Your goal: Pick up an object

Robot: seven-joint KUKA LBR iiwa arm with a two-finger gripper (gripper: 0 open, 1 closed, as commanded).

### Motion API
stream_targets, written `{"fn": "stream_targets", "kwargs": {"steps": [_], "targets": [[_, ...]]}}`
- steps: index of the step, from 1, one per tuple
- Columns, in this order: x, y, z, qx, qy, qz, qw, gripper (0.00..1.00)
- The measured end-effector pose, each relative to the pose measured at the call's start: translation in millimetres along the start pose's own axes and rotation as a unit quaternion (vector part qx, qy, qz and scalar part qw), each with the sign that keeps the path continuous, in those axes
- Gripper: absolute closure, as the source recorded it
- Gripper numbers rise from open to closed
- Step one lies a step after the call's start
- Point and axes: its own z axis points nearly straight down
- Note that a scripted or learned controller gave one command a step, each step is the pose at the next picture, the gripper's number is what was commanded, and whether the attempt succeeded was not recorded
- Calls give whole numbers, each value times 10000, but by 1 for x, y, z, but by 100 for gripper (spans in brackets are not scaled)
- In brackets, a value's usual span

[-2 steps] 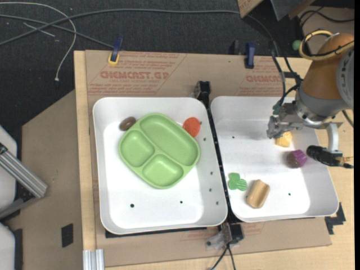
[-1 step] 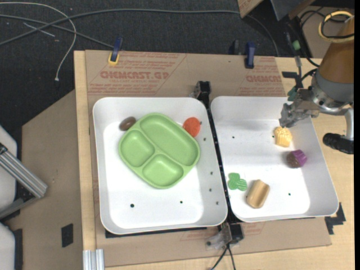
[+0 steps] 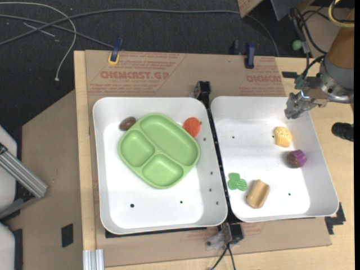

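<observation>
Arm: reaches in from the right, grey with an orange band, hanging over the far right corner of the right bin (image 3: 270, 108).
Gripper (image 3: 293, 110): points down above the bin's back right rim; nothing is between its fingers, and whether they are wide or narrow I cannot tell.
Right bin: holds a yellow toy (image 3: 282, 136) nearest the gripper, a purple toy (image 3: 296, 158) just in front of it, a tan cylinder (image 3: 257, 194) near the front edge, and a green toy (image 3: 236, 181) beside the cylinder on its left.
Left bin (image 3: 112, 207): holds a green divided plate (image 3: 160, 149), with a brown piece (image 3: 127, 124) at its back left and an orange ball (image 3: 192, 126) at its back right.
Desk (image 3: 84, 94): cardboard sheet under both bins, held by blue clamps (image 3: 116, 49) at the far edge.
</observation>
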Motion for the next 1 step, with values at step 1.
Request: {"fn": "stream_targets", "kwargs": {"steps": [1], "targets": [[0,1,-16,10,3,3,10000,100]]}}
